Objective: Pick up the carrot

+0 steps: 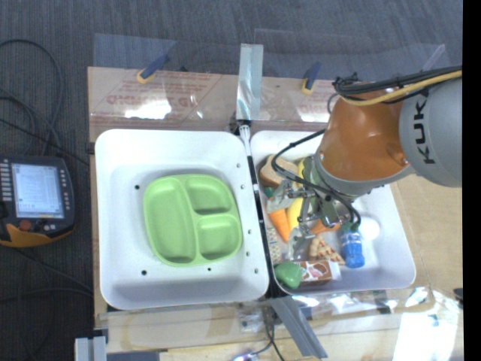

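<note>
The carrot [279,222], a short orange piece, lies in the right bin [391,265] close to its left wall, among other items. My gripper [310,222] hangs low over the bin's clutter, just to the right of the carrot, under the orange wrist band. From this angle I see nothing clearly held in it. The arm covers the bin's upper middle part.
A yellow item [294,205] lies just above the carrot, a brown round thing [268,171] further back. A blue bottle [352,249], a printed box [319,268] and a green object [288,274] lie toward the front. The left bin [120,277] holds a green compartment tray [192,216].
</note>
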Controlling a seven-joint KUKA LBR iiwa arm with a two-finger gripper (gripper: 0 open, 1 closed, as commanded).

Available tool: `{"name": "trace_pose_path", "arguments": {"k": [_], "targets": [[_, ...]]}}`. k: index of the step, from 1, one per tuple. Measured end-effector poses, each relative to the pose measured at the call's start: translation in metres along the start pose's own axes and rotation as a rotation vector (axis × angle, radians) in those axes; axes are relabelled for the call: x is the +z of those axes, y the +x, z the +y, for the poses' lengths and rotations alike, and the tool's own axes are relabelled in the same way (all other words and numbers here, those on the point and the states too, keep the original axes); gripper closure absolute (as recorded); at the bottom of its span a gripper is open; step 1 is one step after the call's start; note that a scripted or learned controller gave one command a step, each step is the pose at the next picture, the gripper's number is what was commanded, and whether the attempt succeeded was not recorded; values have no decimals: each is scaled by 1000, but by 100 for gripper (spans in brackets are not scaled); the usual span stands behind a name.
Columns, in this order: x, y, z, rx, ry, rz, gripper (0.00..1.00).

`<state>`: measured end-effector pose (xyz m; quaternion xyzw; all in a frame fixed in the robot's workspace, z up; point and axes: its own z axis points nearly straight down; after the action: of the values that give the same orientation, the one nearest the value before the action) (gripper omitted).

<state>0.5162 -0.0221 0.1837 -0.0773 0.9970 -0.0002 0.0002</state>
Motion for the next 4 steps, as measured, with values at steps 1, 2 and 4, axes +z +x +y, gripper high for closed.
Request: {"name": "trace_pose_path", "arguments": {"k": [1, 2, 4], "targets": [[0, 8, -23, 6, 1, 0, 0], [0, 28, -25, -6, 1, 0, 0], [43, 22, -78, -39, 0, 4, 0]]}}
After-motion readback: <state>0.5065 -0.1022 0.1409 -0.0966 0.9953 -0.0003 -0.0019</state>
